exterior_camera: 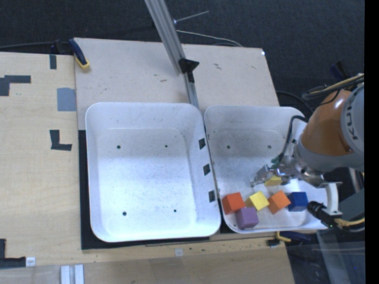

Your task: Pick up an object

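Pale wood desk (35, 176) on dark carpet holds 2 white bins; end effector (265, 178), can't tell its state, hangs low in right bin (243, 129) over blocks: orange (233, 202), yellow (259, 200), purple (247, 217), blue (298, 200).

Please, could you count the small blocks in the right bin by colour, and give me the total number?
Orange blocks: 2
Yellow block: 1
Blue block: 1
Purple block: 1
Total: 5 blocks, all near the front of the right bin. A small yellowish thing beside the gripper is too unclear to count.
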`<state>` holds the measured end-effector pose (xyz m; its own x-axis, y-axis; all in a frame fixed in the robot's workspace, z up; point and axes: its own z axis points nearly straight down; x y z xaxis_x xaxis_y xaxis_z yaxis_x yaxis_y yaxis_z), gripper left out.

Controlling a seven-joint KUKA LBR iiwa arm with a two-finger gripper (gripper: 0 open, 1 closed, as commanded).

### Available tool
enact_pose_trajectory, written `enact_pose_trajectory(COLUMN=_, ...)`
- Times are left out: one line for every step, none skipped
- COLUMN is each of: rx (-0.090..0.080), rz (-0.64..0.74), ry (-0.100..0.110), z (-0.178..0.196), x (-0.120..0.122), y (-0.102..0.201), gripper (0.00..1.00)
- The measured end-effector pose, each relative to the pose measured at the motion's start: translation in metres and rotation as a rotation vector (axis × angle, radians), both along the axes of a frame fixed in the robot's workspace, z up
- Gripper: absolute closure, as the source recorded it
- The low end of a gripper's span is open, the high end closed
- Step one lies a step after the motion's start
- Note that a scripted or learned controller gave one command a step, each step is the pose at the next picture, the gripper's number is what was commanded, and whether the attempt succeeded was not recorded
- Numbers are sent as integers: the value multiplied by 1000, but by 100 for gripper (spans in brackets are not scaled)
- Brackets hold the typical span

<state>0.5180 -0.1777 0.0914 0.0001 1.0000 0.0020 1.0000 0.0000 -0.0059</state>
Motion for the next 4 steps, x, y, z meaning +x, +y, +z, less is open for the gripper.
enact_pose_trajectory(rx=0, rz=1, ry=-1, z=9, x=2, y=0, gripper=100)
enact_pose_trajectory(rx=1, rz=10, ry=-8, z=64, x=9, y=85, gripper=100)
enact_pose_trajectory(rx=-1, rz=3, ry=-1, z=70, x=7, y=80, gripper=100)
enact_pose_trajectory(rx=2, rz=10, ry=-4, z=101, x=-4, y=191, gripper=100)
